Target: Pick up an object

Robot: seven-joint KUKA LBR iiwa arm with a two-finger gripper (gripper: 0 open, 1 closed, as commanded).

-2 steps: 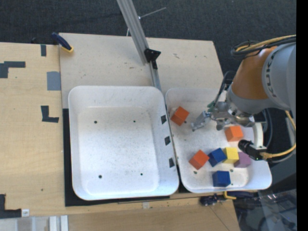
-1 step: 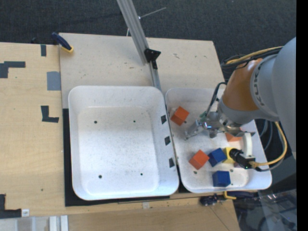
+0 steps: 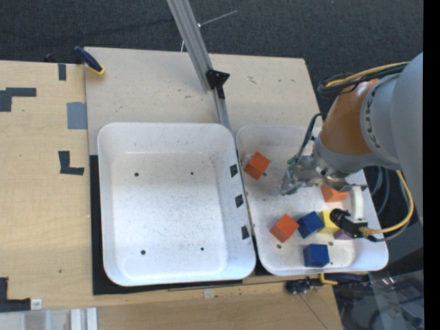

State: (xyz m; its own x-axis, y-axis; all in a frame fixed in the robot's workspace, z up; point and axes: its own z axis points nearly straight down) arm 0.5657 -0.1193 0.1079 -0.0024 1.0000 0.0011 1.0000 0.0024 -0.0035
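The right bin (image 3: 271,139) holds several small blocks. An orange block (image 3: 257,165) lies near its left wall, and another orange block (image 3: 283,227) sits lower down. Two blue blocks (image 3: 311,223) (image 3: 316,255) lie toward the front, with a yellow piece (image 3: 331,218) beside the upper one. A further orange block (image 3: 334,194) peeks out from under the arm. My gripper (image 3: 291,183) hangs low over the middle of the right bin, between the two orange blocks, with nothing visibly in it.
The left bin (image 3: 165,205) sits beside the right one, sharing a raised divider. A metal rail (image 3: 196,40) slants down from the top to the bins' junction. A blue-and-yellow tool (image 3: 89,60) lies on the bench at far left. Cables trail at the right.
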